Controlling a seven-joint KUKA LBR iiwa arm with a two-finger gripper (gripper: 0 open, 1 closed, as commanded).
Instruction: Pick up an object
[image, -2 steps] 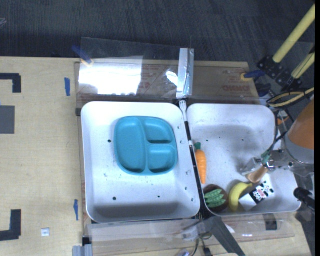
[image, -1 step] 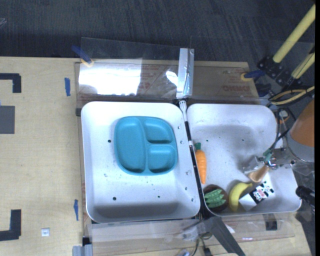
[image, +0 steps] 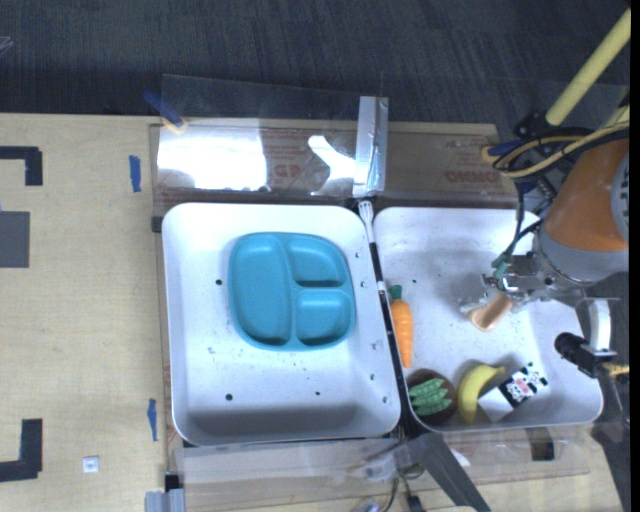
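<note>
Hand (image: 497, 290) over right bin (image: 450, 235), seemingly gripping tan object (image: 489, 314), carrot (image: 402, 330) nearby

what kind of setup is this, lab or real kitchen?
Likely a robot lab grasping bench: two white bins on a taped board, toy food like a carrot and banana, and a cabled arm reaching in.

A pale wooden worktop (image: 80, 330) with black corner marks and blue tape strips meets dark grey carpeted floor (image: 300, 40) along the top, where a clear plastic sheet (image: 260, 140) catches bright glare.
</note>
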